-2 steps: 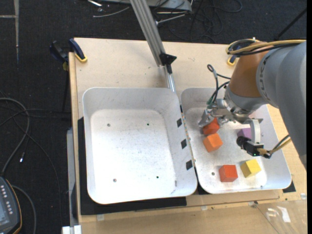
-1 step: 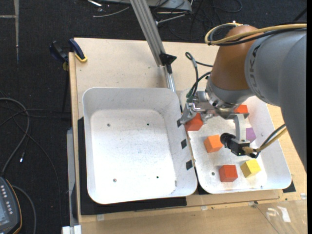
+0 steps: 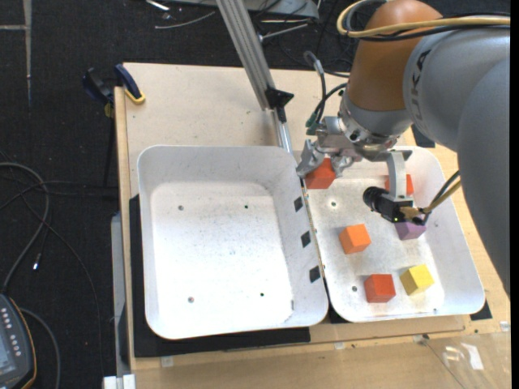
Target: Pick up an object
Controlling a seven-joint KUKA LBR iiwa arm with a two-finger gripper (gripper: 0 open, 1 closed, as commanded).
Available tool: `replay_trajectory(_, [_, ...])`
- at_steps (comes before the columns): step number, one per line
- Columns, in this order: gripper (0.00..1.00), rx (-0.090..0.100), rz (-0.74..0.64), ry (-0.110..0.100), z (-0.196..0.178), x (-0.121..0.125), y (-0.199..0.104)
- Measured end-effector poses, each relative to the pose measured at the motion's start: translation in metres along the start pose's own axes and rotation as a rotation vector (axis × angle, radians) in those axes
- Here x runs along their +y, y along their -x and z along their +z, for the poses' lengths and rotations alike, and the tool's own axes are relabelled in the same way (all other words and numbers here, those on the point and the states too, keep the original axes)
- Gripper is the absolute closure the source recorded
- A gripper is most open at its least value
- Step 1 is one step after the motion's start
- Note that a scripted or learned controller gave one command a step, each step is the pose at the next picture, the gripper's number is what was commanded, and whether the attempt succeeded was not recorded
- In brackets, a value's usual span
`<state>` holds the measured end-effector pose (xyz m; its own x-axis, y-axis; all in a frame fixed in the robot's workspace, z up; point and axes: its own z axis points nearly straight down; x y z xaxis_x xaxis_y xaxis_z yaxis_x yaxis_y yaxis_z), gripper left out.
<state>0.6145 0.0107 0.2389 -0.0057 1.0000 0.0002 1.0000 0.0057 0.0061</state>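
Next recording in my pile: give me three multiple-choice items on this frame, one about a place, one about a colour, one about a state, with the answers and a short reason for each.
1. Where do the loose blocks lie?
A. in the left bin
B. in the right bin
C. on the bare bench

2. What colour is the block in the right bin's near right corner, beside the red block?
A. yellow
B. green
C. blue

3. How does the gripper stand with the red-orange block at the bins' shared edge?
A. open, high above it
B. shut on it
C. resting on the bench

Answers:
1 B, the orange block, red block, yellow block and purple block all sit on the right bin floor.
2 A, it is plainly yellow.
3 B, the red-orange block sits between the fingers of the gripper.
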Motion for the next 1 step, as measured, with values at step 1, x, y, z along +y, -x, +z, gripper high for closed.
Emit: replay_trajectory(1, [1.00,0.001,-0.003,-0.013,0.0470,-0.0102,-0.0633])
